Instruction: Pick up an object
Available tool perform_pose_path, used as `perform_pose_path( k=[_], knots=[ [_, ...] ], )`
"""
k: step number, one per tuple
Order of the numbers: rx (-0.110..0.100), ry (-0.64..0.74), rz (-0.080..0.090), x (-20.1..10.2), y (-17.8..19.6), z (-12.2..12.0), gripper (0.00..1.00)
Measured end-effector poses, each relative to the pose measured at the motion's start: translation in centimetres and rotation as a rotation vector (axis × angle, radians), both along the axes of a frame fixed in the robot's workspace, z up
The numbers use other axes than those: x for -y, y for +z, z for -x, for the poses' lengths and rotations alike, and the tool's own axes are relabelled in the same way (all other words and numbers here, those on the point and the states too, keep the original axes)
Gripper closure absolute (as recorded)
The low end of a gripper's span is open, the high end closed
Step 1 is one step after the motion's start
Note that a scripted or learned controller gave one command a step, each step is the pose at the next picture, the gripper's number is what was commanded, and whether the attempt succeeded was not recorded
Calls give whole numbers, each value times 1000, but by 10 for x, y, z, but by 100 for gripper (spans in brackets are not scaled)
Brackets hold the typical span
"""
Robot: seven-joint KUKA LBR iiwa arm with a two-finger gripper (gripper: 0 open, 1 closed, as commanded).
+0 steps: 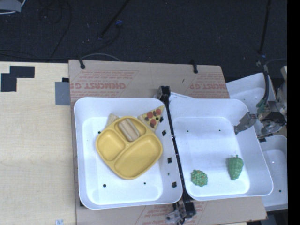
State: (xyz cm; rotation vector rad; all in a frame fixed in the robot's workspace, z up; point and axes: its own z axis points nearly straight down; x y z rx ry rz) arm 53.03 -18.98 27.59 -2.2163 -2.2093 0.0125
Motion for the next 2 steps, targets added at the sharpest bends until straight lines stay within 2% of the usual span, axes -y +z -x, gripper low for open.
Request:
perform_pose_path(
  k=[1, 2],
  knots=[
    [11, 3, 2, -1, 7, -2, 0],
    [9, 3, 1, -1, -36, -5, 0]
  ],
)
